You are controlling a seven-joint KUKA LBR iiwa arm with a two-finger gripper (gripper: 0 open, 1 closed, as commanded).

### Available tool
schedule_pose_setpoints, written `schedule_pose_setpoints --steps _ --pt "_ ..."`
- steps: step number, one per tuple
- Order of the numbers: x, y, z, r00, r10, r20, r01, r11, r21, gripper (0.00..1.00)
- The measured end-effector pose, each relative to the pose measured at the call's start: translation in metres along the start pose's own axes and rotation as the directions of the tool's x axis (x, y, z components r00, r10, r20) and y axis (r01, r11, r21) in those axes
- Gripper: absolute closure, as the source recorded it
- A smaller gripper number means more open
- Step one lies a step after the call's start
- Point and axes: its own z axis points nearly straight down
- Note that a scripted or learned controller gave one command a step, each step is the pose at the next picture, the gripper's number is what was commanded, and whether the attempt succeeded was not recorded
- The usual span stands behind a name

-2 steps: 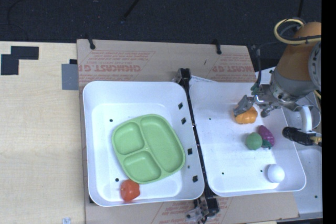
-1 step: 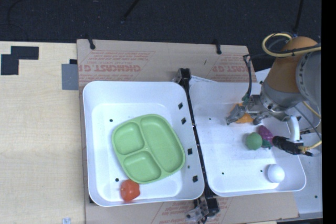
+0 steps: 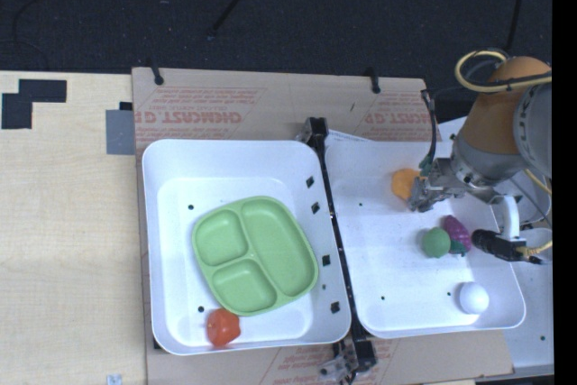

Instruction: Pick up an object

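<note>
In the right bin (image 3: 388,302) lie an orange object (image 3: 405,184), a green ball (image 3: 436,242), a purple object (image 3: 457,232) touching the ball's right side, and a white ball (image 3: 471,297) near the front right corner. My gripper (image 3: 424,194) reaches in from the right and is low over the bin, right beside the orange object, its tips at that object's right edge. Nothing shows clearly between the tips. A red-orange object (image 3: 223,326) lies in the left bin's front, next to a green divided plate (image 3: 255,253).
The left bin (image 3: 171,185) bears the green plate with three compartments. A black divider (image 3: 329,230) runs between the two bins. Cardboard (image 3: 270,108) lies behind the bins. The arm's orange band (image 3: 505,117) and cables hang over the right bin's far right side.
</note>
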Motion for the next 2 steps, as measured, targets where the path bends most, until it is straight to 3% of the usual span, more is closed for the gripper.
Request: schedule_pose_setpoints --steps 2 --pt "0.005 -0.004 -0.118 1.000 -0.002 0.002 0.002 1.000 -0.009 1.00"
